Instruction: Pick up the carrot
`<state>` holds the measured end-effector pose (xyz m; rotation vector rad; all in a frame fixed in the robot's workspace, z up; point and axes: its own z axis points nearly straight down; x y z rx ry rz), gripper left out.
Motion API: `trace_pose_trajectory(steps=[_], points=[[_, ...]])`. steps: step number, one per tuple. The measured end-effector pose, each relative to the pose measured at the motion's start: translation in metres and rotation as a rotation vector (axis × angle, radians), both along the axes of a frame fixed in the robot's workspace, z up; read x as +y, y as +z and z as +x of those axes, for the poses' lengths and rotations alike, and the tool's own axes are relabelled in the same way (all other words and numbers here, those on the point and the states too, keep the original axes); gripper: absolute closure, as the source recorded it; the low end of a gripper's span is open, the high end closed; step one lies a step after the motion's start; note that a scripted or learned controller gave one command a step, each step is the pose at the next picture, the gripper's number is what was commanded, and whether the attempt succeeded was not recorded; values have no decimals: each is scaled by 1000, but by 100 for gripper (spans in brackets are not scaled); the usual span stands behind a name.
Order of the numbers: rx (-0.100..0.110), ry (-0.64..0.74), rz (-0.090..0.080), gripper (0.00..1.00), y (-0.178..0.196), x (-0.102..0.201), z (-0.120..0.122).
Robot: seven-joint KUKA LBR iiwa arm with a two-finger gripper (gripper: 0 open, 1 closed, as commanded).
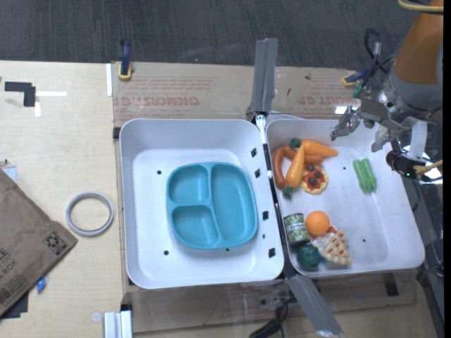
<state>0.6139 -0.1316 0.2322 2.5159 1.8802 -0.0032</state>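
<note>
A blue divided plate (213,205) is seen in the left bin (134,189). Farther back in the right bin (394,252), the carrot (296,163) lies near its left wall. The gripper (363,129) is held above the far right; its state cannot be told.

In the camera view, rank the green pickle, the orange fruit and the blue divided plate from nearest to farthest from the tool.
Measured from the tool:
1. Green pickle, just below the tool in the right bin.
2. Orange fruit, lower down in the right bin, toward its left wall.
3. Blue divided plate, in the left bin.
</note>
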Motion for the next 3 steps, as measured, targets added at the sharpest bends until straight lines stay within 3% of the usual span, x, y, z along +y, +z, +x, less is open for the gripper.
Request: trace_pose_trajectory(steps=[1, 2, 3], points=[[0, -22, 1, 0, -141, 19, 19], [1, 8, 12, 0, -138, -57, 37], [0, 3, 2, 0, -140, -26, -19]])
